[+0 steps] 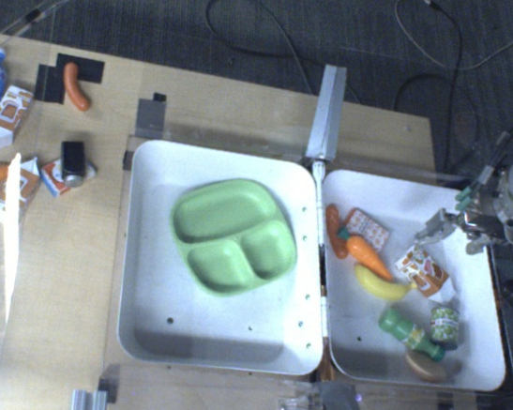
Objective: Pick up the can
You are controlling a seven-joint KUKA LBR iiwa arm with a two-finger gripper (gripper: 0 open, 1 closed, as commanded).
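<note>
The can (444, 323) stands untouched near the front right corner of the right bin (497, 309), just beside a green bottle (407, 329) and close to a banana (380, 284) and a carton (422, 270). The gripper (454, 227) hovers at the bin's back edge, well apart from it, jaws seemingly spread and holding nothing. By appearances the pick has not begun; approach, grasp and lift remain.

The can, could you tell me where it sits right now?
In the camera view the can stands in the right bin, near its lower right corner, beside the green bottle and below the small carton.
</note>
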